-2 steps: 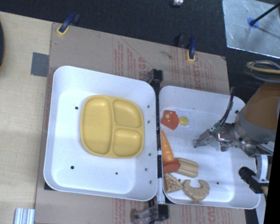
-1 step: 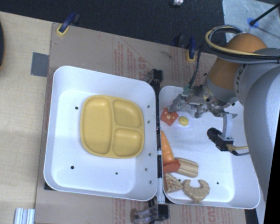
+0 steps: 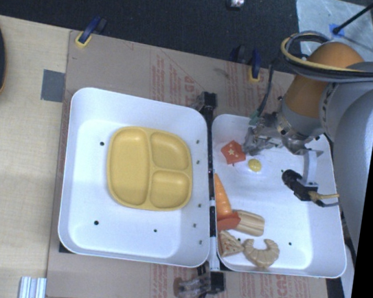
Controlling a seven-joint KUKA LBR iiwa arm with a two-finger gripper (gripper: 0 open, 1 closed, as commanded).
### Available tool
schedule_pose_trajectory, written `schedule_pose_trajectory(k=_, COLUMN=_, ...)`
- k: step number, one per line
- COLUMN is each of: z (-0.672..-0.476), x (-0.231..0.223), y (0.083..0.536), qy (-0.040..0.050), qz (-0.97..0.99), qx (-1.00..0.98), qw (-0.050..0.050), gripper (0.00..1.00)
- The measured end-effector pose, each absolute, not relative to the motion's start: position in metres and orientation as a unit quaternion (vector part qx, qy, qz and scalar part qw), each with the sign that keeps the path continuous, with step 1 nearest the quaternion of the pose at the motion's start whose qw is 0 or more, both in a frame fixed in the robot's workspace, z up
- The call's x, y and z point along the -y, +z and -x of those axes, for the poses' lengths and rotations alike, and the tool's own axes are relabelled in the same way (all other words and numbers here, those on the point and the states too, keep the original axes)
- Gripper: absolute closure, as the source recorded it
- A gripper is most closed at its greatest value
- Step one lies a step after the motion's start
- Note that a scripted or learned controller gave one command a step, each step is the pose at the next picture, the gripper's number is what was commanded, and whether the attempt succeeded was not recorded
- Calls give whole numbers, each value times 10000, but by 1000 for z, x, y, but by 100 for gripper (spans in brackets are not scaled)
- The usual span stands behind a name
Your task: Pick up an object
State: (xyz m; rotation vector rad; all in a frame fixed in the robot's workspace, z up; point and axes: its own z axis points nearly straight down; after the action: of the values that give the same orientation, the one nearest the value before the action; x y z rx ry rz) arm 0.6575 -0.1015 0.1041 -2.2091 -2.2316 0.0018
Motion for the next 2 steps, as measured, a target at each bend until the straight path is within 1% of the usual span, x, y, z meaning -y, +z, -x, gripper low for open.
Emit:
schedule_pose_trajectory(k=1, z=-657, x=102, y=104, qy=13, qz=7027, qx=7115, qw=12, gripper=0)
schedule_pose_trajectory(k=2, z=-608, x=98, y=98, qy=5, qz=7071, qx=7071, qw=-31, gripper=0)
